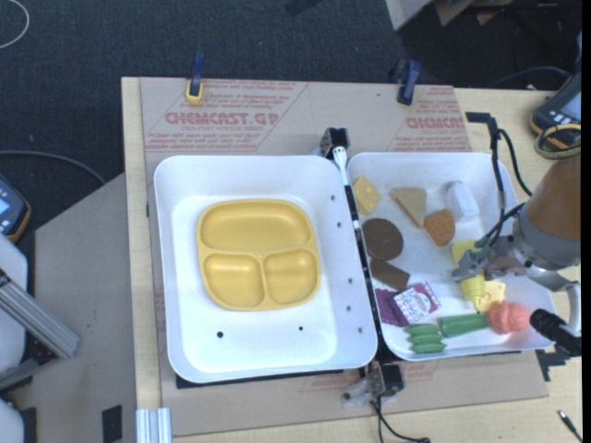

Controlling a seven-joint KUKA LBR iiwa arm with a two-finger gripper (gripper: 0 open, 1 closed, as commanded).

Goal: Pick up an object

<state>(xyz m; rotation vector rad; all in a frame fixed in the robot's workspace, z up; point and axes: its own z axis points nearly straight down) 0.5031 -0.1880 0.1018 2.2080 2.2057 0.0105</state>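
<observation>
Pincer [473, 268] hangs low over the right bin [420, 166] beside yellow toys [482, 289]; its grip cannot be told.

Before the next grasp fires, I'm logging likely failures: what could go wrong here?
1. The gripper sits low among crowded toy food in the right bin; the yellow piece touches the pink ball and green stalk, so a closing grasp may snag two or push them apart.
2. It works close to the bin's right side, so a nudged ball could end up against the rim.
</observation>
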